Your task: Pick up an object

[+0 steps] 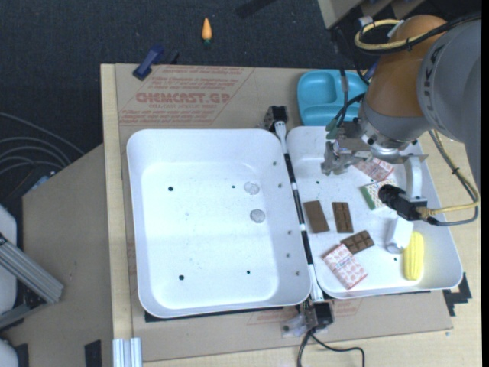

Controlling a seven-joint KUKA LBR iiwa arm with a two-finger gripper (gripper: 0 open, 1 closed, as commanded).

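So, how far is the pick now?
Nothing looks picked yet. The hand is low in the right bin, at its far end. The brown blocks, the yellow corn and the patterned packet lie on the floor. Grasping and lifting remain.

The grey arm (451, 60) reaches in from the right, its orange band (401, 52) sitting above the wrist, and the gripper (334, 161) below it points downward and to the left.
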